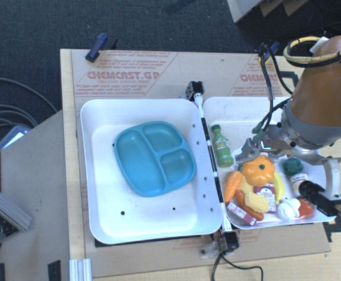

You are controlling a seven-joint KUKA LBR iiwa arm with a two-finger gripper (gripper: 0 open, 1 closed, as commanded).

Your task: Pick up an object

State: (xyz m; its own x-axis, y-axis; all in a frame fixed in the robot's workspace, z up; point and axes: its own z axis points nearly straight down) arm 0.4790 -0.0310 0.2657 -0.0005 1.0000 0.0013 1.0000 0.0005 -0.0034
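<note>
- Toys lie heaped at the near end of the right-hand shallow white bin (241, 107): a sausage-like red piece (244, 212), a yellow corn-like piece (256, 202), a round white ball (287, 209) and a small red piece (306, 206), all touching or nearly so.
- Just behind them sit a tapered orange plastic carrot (232, 185), a round orange plastic pumpkin with a green stem (258, 171) and a dark green lump (293, 166); a green plastic bottle (221, 146) lies apart, along the bin's left wall.
- Claw (253, 150) hangs over the pumpkin's far side, low among the toys; I cannot tell from here whether it is released or clenched, and nothing shows between its fingers.
- By my judgement the step in hand is the reach or descent, with no object lifted yet. The next move calls for settling on one toy, likely the pumpkin or the bottle, without nudging its neighbours.
- Room is tight: the heap crowds the near rim, and the black-clipped divider where the bins meet stands close by the bottle.
- Left-hand shallow white bin (100, 204) holds a blue three-compartment plastic tray (154, 157) with bare floor around it.
- Beyond, the grey arm with an orange band (323, 92) looms over the right bin's far corner, above the brown-papered table (129, 72).
</note>
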